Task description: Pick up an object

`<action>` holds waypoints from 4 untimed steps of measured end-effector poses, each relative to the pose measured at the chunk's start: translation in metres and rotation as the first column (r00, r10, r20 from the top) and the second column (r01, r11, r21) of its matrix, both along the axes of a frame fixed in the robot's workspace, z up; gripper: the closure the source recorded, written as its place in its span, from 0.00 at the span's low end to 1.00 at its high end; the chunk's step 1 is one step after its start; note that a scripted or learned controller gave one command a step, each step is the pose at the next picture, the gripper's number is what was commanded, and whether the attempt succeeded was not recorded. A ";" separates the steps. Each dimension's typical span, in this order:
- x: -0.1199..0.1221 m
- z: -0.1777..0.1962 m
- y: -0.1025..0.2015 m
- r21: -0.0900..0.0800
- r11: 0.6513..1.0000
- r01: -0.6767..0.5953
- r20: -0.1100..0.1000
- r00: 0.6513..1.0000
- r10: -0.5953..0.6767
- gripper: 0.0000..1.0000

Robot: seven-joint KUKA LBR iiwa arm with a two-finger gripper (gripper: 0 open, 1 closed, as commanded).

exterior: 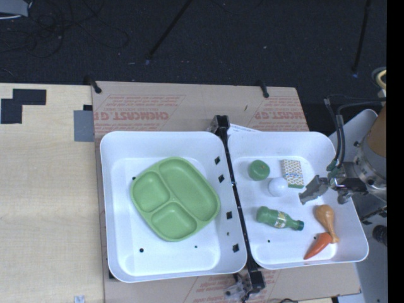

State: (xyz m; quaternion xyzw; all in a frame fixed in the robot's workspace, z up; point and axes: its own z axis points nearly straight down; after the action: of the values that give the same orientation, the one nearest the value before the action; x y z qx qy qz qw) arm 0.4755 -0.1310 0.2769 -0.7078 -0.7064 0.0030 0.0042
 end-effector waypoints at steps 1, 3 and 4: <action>0.001 0.004 0.000 -0.002 1.000 -0.002 0.009 1.000 0.002 0.00; 0.002 -0.107 -0.015 0.001 1.000 -0.001 0.001 1.000 0.001 0.00; 0.000 -0.171 -0.016 0.002 1.000 -0.001 0.000 1.000 0.001 0.00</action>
State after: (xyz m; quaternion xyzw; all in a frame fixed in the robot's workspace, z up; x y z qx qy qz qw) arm 0.4758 -0.1473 0.1061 -0.7074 -0.7068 0.0022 0.0047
